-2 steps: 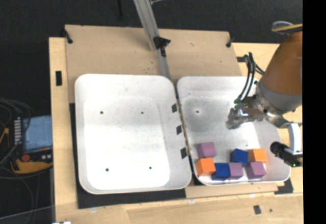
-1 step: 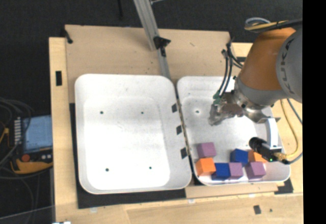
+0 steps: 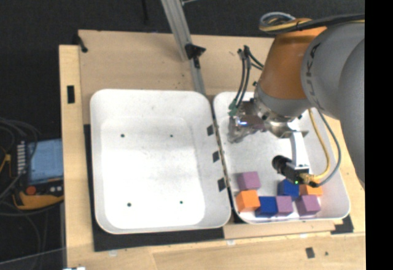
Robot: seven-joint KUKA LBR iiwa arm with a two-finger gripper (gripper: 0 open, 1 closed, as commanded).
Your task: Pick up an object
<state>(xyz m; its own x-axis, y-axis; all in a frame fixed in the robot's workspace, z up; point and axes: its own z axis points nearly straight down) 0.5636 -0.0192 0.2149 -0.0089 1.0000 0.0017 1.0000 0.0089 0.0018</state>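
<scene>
Blocks (image 3: 249, 181) just below gripper (image 3: 238, 129)

Arm (image 3: 319, 66) reaching from right, end effector (image 3: 238, 131) lowered

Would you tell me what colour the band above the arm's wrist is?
Orange; the band shows best in the camera view.

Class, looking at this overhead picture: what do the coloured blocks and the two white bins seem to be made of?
Coloured blocks: probably foam or painted wood; flat matte faces, no shine. White bins: likely moulded plastic; smooth, rounded corners and a thin raised rim, lightly scuffed.
</scene>
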